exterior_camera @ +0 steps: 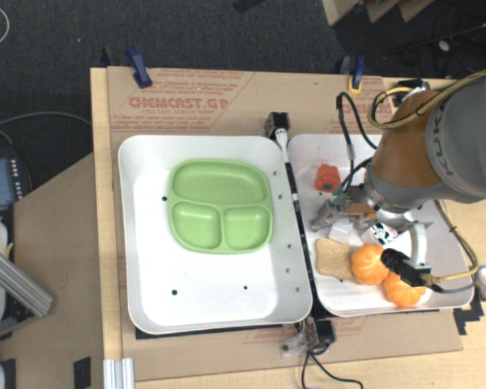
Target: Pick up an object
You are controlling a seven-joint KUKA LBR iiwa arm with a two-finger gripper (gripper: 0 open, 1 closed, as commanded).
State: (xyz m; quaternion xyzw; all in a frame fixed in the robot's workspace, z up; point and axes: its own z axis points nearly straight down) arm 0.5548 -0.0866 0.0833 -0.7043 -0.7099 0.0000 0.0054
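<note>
1. Dark carpet all round; the surface (pixel 227 96) is a brown board with red lettering, clamped at its far edge, bearing two shallow white bins side by side.
2. Left bin (pixel 146 241) holds a green divided plate (pixel 220 206), lying flat near its middle.
3. Right bin (pixel 445 258) holds the loose objects: a small red-orange block (pixel 327 176) near the far left part, a tan bread-like slice (pixel 334 258) against the near left wall, an orange fruit (pixel 369 265) touching the slice's right side, and a second orange fruit (pixel 404 292) just beside it, toward the near rim.
4. The arm (pixel 445 140) reaches in from the right and hangs over the middle of the right bin, orange band showing above the wrist.
5. The hand (pixel 344 207) sits low under the wrist, between the red-orange block and the slice. The wrist and cabling cover it, so I cannot tell its state.
6. Nothing visibly sits in the hand; every object named appears to rest on the bin floor.
7. Judgement on progress: approach looks done, the hand being down among the objects. Grasp and lift are not yet shown, so the pick itself remains.
8. Likeliest candidates by nearness: slice or red-orange block. Which one is aimed at, I cannot say.
</note>
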